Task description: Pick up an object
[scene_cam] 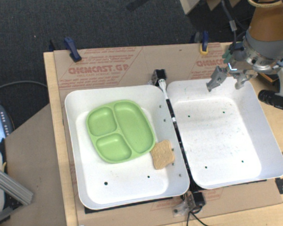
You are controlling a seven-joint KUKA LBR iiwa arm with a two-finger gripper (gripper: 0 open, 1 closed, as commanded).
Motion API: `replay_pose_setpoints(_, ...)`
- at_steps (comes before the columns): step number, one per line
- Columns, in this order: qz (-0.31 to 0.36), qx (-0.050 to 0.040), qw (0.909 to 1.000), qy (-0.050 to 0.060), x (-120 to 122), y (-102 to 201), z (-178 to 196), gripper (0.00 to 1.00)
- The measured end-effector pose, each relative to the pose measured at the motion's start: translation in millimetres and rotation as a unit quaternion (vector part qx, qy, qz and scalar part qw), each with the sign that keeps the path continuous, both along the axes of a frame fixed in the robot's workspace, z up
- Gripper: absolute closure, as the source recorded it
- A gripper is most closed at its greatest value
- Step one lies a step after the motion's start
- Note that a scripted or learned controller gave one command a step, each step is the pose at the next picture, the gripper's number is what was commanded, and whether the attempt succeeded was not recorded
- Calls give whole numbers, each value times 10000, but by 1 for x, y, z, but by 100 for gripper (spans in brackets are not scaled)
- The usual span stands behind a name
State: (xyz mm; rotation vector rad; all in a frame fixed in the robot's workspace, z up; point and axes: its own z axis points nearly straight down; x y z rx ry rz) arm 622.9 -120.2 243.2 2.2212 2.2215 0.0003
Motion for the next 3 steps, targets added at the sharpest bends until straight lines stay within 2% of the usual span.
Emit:
replay_pose_setpoints(1,10,-27,9999,-97,30,-10,138,0)
replay_pose_setpoints(2,-34,-40,9999,-100,-60,-56,291,0)
replay_pose_setpoints(3,23,12,10000,5,-128,9,294,0)
